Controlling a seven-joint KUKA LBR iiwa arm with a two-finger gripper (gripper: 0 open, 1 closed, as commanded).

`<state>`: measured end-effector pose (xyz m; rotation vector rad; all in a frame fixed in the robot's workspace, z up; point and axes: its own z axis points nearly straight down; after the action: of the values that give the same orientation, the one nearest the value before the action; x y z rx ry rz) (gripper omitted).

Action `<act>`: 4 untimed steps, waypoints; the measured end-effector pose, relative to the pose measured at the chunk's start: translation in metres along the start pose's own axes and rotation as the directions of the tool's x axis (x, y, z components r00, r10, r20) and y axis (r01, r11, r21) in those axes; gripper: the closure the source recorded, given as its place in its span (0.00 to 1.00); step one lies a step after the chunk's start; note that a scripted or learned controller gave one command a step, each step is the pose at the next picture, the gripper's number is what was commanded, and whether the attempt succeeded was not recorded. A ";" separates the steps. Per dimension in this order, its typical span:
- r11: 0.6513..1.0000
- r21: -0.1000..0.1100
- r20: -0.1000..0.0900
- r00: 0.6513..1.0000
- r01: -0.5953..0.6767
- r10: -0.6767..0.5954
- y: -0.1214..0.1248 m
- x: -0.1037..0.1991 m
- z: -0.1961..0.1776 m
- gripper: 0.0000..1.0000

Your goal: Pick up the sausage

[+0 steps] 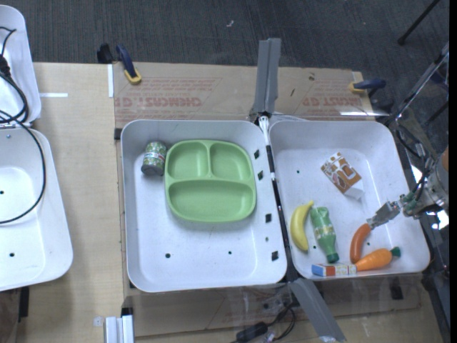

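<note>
The sausage is a short orange-red piece lying almost upright near the front right of the right bin. My gripper reaches in from the right edge and sits just above and to the right of the sausage's upper end, very close to it. From this angle nothing is seen held in it.
Beside the sausage lie a carrot, a small flat box, a green bottle and a banana. A carton lies further back. The left bin holds a green divided plate and a small can.
</note>
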<state>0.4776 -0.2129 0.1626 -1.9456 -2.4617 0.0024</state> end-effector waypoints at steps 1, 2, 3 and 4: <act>0.994 0.000 0.000 0.994 0.113 -0.113 0.003 0.013 0.029 0.00; 0.993 0.000 0.000 0.993 0.114 -0.114 0.003 0.013 0.029 0.00; 0.993 -0.001 0.000 0.993 0.120 -0.120 0.006 0.026 0.073 0.00; 1.000 -0.002 0.002 1.000 -0.018 0.018 0.001 -0.010 0.010 0.00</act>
<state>0.4810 -0.2220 0.1527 -1.9692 -2.4467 0.0020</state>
